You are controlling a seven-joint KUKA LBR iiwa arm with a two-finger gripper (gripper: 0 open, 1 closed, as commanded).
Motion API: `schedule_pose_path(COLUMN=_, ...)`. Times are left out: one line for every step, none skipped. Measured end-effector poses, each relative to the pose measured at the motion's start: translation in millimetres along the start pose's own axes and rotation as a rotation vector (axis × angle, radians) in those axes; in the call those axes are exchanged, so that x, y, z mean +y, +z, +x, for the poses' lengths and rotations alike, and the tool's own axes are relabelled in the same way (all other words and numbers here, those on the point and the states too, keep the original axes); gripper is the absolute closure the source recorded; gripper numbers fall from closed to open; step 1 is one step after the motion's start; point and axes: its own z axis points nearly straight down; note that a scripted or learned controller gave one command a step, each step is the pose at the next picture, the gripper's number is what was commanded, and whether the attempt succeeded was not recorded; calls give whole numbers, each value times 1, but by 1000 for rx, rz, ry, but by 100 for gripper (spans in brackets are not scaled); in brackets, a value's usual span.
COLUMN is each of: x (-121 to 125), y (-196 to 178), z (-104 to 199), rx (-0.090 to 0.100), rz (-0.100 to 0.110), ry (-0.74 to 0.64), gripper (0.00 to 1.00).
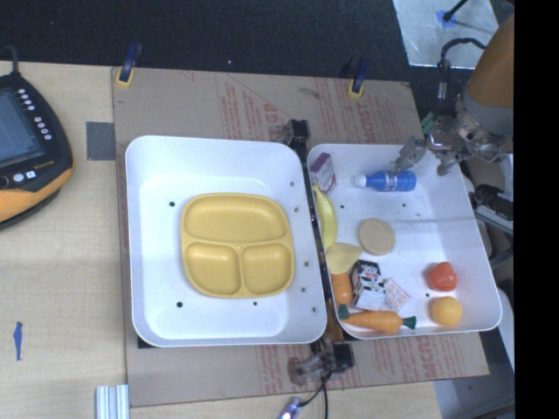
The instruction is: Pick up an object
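Over on the left, the shallow white left bin point(153, 234) sits with a yellow plastic divided tray point(237, 243) flat in its middle, three compartments showing. Both bins rest on a brown cardboard sheet point(210, 103) printed with faint red lettering, and two yellow-and-blue clamps point(128, 65) grip its far edge, the second clamp point(355, 78) farther right. At the far left of the wooden bench point(52, 321) lies an orange-and-black teach pendant point(26, 151) with a dark screen. A grey tape square point(100, 140) sits just beside the cardboard's left edge.
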Motion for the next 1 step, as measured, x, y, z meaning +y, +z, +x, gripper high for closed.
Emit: schedule_pose_path(x=-73, y=66, z=75, rx=1, rz=6, ry=-4, gripper=0)
